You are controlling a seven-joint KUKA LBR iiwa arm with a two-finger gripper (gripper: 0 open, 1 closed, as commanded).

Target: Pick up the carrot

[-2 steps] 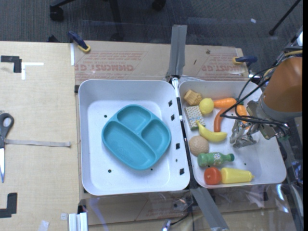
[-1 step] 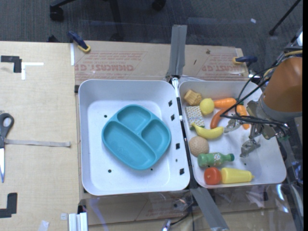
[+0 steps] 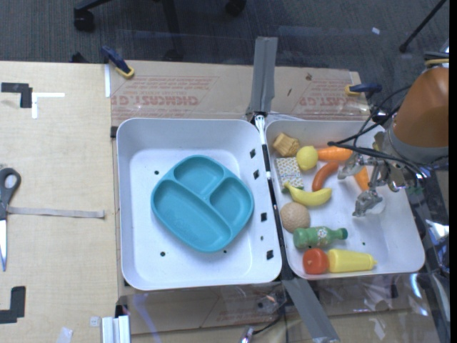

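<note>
Editor: Carrot first. Where does it lie in the camera view?

Photographer: The carrot (image 3: 334, 153) lies in the right bin (image 3: 394, 236), toward the far wall, its thick end just beside a yellow lemon (image 3: 307, 157). A second, redder orange piece (image 3: 323, 175) curves just below it.

Editor: And the arm?

Photographer: The gripper (image 3: 365, 191) hangs over the same bin, to the right of the carrot and apart from it. Cables cross its metal parts, so I cannot tell whether it is spread or closed. A small orange patch (image 3: 363, 178) shows against the metal; what it is cannot be made out.

Editor: What else is in that bin?

Photographer: A banana (image 3: 310, 195) lies near the middle, with a tan round item (image 3: 293, 215) below it. A green bottle (image 3: 320, 235) lies on its side. At the near wall a red tomato (image 3: 315, 261) touches a yellow bottle (image 3: 351, 261).

Editor: The left side?

Photographer: The left bin (image 3: 130, 191) holds a blue divided plate (image 3: 203, 203), lying flat.
</note>
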